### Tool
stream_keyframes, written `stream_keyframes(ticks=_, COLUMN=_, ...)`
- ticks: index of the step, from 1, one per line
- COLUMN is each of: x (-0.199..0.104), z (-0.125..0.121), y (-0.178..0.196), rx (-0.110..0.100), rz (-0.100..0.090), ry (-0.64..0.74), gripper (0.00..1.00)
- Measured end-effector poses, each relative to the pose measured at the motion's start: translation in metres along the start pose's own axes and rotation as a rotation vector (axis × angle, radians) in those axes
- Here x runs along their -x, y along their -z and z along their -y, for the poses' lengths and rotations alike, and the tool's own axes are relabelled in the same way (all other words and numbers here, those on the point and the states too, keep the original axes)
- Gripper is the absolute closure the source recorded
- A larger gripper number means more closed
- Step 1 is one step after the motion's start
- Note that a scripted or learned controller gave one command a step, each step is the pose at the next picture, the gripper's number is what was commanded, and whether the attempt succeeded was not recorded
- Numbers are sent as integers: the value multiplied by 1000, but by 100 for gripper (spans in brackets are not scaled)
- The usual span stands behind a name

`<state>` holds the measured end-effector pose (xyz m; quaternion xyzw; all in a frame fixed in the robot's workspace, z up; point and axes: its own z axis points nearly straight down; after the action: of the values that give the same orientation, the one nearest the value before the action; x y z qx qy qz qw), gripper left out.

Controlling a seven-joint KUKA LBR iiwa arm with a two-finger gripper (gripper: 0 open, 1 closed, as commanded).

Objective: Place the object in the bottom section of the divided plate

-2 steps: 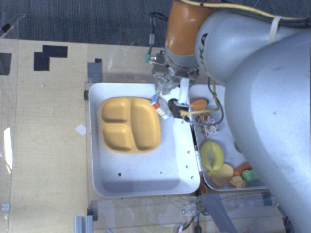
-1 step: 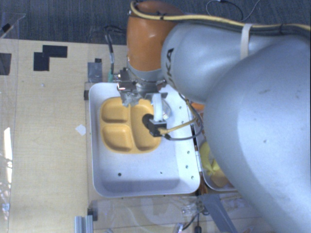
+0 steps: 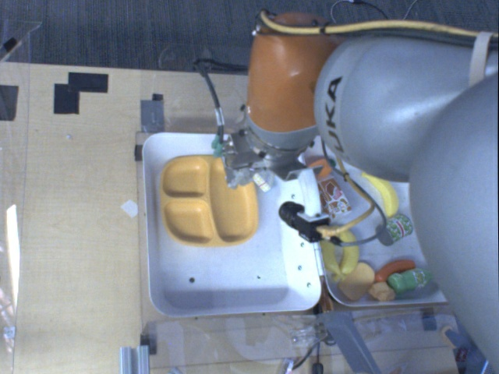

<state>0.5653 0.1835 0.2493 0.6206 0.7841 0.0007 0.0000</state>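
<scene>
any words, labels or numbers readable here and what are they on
"KUKA" only in part, black letters running up the grey robot arm casing.
Small printed packet with red and white artwork: print too blurred to read.
Small green-labelled can: label too small to read.

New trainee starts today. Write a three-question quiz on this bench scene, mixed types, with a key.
1. True or false: the divided plate lies in the left bin.
2. The plate's colour? A yellow, B blue, C red.
3. Fill in: the gripper hovers over the plate's ___ compartment.

Key: 1 true. 2 A. 3 large, on the plate's right side.
</scene>
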Motion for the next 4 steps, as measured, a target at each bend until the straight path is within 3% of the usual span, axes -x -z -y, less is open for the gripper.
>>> stream_keyframes(ticks=1, x=-47, z=2, y=-10, rx=-2, rz=0, ry=-4, gripper=100)
stream_keyframes(ticks=2, x=-25, z=-1, y=7, rx=0, rz=0, ry=-44, gripper=100)
stream_keyframes(ticks=3, x=15, z=9, y=-2, rx=-2, rz=1, ry=-58, gripper=100)
stream_keyframes(ticks=4, x=-17, z=0, y=-12, rx=-1, rz=1, ry=51, gripper=100)
